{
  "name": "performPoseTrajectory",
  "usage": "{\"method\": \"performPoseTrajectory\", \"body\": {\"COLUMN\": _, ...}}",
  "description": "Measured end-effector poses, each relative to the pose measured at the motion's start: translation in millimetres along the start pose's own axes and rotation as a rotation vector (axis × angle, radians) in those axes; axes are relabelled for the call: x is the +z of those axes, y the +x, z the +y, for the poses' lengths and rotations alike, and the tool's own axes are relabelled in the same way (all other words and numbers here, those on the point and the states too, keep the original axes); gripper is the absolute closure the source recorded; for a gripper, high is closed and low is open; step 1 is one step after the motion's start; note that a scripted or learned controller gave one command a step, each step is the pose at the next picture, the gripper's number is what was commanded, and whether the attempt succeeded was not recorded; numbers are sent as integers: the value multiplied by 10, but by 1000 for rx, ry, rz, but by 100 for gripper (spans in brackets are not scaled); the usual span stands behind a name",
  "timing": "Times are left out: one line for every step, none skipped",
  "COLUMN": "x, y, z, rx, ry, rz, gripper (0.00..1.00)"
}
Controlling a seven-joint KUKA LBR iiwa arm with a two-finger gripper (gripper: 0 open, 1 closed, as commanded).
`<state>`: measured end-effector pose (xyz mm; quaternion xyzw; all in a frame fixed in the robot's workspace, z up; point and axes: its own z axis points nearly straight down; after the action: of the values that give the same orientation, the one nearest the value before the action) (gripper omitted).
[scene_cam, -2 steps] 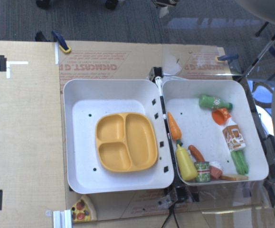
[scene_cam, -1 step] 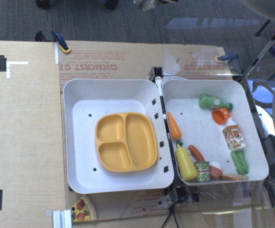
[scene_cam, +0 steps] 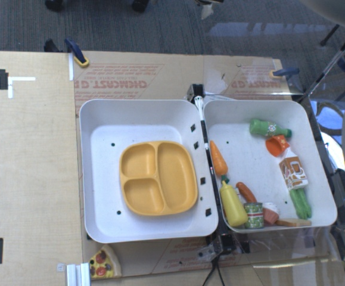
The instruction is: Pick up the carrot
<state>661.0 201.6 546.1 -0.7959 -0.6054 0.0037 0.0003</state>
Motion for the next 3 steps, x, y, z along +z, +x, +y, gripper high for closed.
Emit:
{"method": "performPoseTrajectory", "body": {"x": 74, "y": 262, "z": -83, "rx": 369, "ry": 0, "rz": 3, "gripper": 0}}
{"method": "performPoseTrajectory", "body": {"x": 1, "y": 258, "z": -71, "rx": 370, "ry": 4, "rz": 2, "gripper": 100}}
{"method": "performPoseTrajectory", "body": {"x": 0, "y": 257, "z": -70, "rx": 371, "ry": 4, "rz": 2, "gripper": 0}}
